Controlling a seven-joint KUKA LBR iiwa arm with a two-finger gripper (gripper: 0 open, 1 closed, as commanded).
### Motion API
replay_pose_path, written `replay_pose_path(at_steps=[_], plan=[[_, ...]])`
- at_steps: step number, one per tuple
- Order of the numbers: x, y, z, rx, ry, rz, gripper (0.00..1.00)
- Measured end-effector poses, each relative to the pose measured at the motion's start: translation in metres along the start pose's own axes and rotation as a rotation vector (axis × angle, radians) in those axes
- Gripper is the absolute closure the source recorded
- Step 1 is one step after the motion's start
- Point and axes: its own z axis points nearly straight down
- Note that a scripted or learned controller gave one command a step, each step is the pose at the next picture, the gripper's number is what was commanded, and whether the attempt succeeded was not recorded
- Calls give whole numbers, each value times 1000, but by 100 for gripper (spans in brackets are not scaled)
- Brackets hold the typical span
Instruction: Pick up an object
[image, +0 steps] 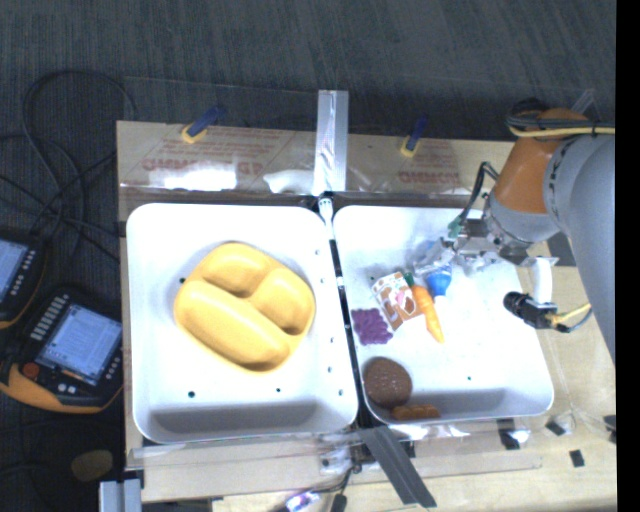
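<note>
The grey two-finger gripper is low in the right white bin, right of centre, near the small orange carrot-shaped toy. The approach step seems in hand; next it must close on the toy. I cannot tell its state.

Yellow bananas, purple grapes (orange carrot).

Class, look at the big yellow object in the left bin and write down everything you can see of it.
The yellow object is large, smooth and rounded, like soft foam or plastic, with three bulging lobes split by shallow creases. It lies flat in the middle of the left bin, filling much of the floor. It rests on the bin floor alone, clear of the walls.
</note>
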Motion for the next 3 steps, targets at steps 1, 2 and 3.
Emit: replay_pose_path(at_steps=[1,2,3], plan=[[0,1,-10,-1,-1,-1,100],[11,-14,-1,-3,-2,-19,100],[51,-28,-136,10,3,196,100]])
